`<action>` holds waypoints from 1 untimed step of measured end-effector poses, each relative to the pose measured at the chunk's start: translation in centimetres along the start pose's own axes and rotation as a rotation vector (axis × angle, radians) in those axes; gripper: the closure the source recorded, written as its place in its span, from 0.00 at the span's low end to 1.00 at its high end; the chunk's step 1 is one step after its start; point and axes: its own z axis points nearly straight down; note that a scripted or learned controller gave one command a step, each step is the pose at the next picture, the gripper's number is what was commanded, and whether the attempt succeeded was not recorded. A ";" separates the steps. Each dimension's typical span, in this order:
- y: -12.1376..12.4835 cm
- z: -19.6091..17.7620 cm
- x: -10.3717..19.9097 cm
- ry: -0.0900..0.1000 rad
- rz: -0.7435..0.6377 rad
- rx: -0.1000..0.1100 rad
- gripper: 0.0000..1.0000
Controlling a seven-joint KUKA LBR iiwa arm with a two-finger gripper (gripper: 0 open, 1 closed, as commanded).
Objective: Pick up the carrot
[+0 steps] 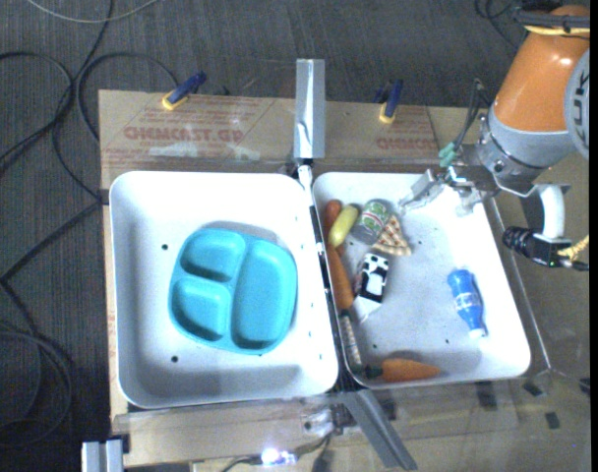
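Hovering at the right bin's (496, 264) far rim, the end effector (442, 187) hangs open and unladen, the carrot (409, 369) well apart at the near wall, ungrasped.

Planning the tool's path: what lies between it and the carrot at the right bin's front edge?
In the camera view, mostly bare bin floor separates the tool from the carrot; the blue bottle lies just right of that line.

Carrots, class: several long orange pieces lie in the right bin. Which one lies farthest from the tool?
The carrot along the right bin's bottom edge, lying crosswise. The other orange pieces run down its left wall, closer to the tool at the top.
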 end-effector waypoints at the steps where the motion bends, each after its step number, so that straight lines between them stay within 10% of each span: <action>1: -3.5 0.1 9.7 0.000 -0.141 0.000 0.00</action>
